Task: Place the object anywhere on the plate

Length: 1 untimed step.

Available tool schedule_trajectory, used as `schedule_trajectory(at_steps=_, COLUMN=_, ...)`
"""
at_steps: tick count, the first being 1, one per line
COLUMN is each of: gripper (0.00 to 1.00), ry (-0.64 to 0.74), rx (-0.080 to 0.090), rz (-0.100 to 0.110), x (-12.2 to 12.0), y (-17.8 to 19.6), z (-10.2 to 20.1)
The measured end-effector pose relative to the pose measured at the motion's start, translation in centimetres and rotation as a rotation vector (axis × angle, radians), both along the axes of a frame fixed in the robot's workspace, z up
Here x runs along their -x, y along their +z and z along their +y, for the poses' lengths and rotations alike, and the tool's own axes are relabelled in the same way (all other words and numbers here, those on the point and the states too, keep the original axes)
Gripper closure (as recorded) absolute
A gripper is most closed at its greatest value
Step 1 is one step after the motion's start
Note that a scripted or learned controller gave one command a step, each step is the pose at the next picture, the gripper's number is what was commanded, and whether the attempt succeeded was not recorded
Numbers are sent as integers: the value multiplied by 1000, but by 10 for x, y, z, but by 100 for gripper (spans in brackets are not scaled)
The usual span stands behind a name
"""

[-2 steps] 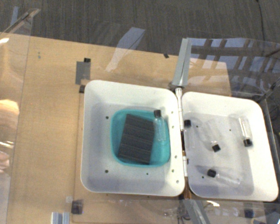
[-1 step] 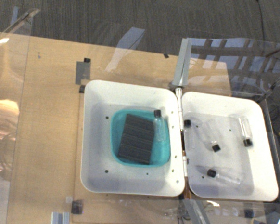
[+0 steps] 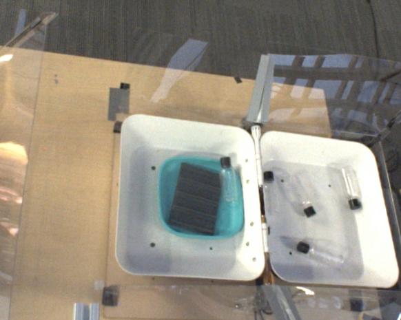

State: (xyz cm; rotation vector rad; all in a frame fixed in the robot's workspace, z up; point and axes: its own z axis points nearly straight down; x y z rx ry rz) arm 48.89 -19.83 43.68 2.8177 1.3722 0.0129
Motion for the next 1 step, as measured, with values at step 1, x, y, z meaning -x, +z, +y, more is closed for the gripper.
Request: schedule_trajectory(at_steps=1, gripper=0, ry=-134, rx=-2, rz=1, x=0, y=-1, z=-1)
